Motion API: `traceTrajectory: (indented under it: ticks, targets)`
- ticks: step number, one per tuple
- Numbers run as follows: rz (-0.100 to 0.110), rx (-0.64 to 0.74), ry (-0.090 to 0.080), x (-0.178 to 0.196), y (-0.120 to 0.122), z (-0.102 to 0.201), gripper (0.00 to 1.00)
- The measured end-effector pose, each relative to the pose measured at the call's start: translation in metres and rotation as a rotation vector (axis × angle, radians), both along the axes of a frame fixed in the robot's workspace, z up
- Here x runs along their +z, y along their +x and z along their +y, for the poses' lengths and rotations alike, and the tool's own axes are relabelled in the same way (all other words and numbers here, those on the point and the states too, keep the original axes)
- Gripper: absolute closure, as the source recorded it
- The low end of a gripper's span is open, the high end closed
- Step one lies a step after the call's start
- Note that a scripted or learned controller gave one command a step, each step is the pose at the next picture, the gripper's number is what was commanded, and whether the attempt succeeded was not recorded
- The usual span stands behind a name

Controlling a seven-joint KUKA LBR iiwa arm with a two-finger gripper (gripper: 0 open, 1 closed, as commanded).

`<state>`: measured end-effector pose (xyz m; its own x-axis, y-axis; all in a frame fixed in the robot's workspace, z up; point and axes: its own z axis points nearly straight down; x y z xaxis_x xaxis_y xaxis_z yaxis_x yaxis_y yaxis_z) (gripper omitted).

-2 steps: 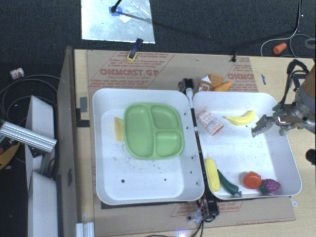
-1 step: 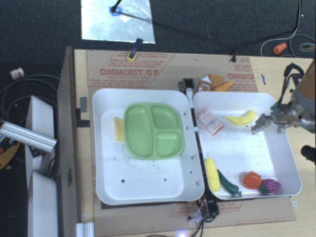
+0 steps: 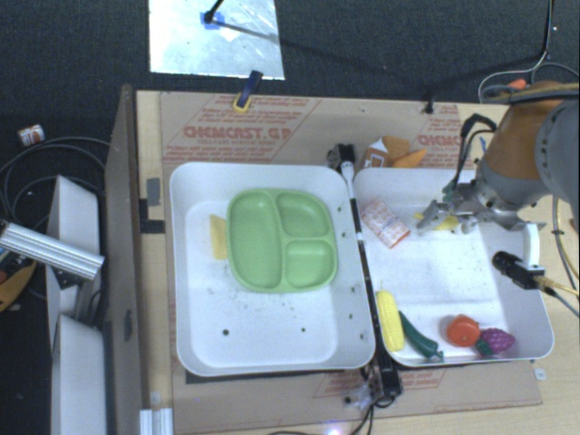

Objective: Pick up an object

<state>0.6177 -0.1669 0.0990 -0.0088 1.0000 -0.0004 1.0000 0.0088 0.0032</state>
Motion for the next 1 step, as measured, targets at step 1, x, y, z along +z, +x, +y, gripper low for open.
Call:
traceTrajectory:
  ticks: [1]
  targets:
    - [-0.005,-0.008,-0.003,0.0669,0.0001,-0.0231,0.0]
